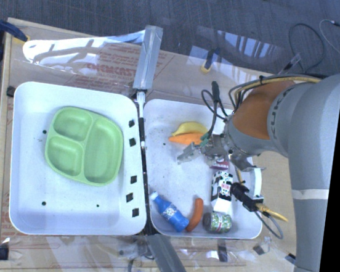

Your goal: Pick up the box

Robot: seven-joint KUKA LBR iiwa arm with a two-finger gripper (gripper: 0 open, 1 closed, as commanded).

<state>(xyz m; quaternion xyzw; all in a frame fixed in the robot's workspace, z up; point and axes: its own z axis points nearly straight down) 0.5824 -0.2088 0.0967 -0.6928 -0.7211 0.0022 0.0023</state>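
Note:
The box (222, 188) is a small white carton with black patches and a red end. It lies in the right bin (154, 161), near that bin's right wall. My gripper (189, 154) hangs over the middle of the same bin, up and to the left of the box and apart from it. It sits just below a yellow banana (191, 129) and an orange carrot (185, 138). Nothing shows in the gripper. The grey arm with its orange band (253, 115) comes in from the right above the box.
Along the right bin's front lie a blue bottle (168, 211), a reddish sausage (196, 212) and a green can (218, 221) just below the box. A green divided plate (85, 146) sits in the left bin (19, 193). Cables trail beside the wrist.

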